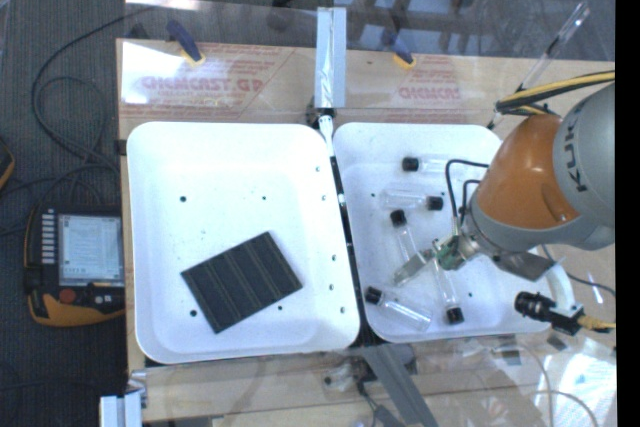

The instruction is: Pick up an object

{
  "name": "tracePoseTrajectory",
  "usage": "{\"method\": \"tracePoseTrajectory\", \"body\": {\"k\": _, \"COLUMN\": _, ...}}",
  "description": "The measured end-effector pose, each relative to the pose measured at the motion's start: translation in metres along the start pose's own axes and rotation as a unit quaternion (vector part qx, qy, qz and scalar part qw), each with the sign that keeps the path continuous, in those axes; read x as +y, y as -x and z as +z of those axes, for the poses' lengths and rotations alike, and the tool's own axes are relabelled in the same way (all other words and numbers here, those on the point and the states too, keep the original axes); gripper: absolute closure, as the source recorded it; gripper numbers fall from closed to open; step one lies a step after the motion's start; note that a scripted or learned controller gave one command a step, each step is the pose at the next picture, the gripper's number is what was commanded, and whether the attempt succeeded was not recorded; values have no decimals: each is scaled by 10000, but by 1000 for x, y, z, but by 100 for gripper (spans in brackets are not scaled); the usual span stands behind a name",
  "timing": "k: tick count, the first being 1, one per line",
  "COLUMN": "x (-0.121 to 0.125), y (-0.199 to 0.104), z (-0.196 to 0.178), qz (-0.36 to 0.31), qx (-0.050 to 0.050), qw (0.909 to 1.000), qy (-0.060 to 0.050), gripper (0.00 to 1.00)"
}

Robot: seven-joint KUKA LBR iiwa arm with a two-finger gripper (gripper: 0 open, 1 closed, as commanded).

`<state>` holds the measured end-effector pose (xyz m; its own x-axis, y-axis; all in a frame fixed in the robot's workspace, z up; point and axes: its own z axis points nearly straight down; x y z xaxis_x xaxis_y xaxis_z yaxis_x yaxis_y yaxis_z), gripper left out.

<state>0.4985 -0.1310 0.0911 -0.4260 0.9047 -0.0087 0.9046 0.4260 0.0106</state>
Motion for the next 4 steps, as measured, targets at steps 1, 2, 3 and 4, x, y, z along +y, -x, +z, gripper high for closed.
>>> {"method": "tracePoseTrajectory", "body": {"k": 1, "x": 63, "y": 30, "z": 1, "qz": -171, "qx": -13, "qw": 9999, "qy": 10, "gripper": 0}}
{"method": "tracePoseTrajectory", "body": {"k": 2, "x": 64, "y": 29, "z": -7, "qz": -170, "qx": -4, "qw": 9999, "qy": 12, "gripper": 100}}
{"method": "tracePoseTrajectory", "body": {"k": 3, "x": 64, "y": 29, "z": -7, "qz": -170, "qx": -3, "qw": 9999, "qy": 12, "gripper": 0}}
{"method": "tracePoseTrajectory", "body": {"k": 4, "x": 21, "y": 43, "z": 1, "qz": -437, "qx": -6, "qw": 9990, "qy": 7, "gripper": 0}}
